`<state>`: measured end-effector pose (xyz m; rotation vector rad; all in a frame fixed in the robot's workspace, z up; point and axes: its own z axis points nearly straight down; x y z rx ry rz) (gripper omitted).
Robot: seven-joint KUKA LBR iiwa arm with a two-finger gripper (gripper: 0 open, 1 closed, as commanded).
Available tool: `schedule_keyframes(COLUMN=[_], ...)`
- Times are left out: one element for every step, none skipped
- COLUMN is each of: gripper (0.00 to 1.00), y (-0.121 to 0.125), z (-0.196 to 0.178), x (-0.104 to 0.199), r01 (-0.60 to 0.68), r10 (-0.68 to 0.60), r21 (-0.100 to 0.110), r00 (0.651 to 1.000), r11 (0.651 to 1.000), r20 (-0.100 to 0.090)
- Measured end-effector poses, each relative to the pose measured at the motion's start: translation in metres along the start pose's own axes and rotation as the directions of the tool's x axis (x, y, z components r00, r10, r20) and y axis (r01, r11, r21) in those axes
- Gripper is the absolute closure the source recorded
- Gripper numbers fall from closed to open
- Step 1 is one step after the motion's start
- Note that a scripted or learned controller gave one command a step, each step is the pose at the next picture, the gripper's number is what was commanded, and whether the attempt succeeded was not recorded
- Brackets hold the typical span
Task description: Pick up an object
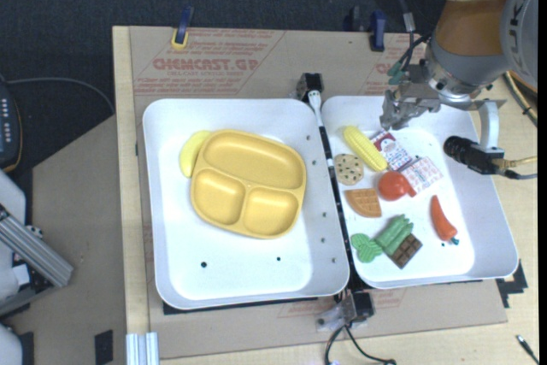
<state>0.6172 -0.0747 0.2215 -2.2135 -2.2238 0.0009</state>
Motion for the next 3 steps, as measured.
schedule_keyframes(gripper=[1.0, 1.0, 1.0], y=[-0.005, -0.017, -0.009], z=[-0.004, -0.009, -0.013], x=[0.044, 0.061, 0.063], r01=[0.0, -0.002, -0.004], r10=[0.0, 0.002, 0.004], r21=[-0.001, 0.0, -0.005], r00=[1.0, 1.0, 1.0], r11=[1.0, 1.0, 1.0], r20=[-0.001, 0.001, 0.002])
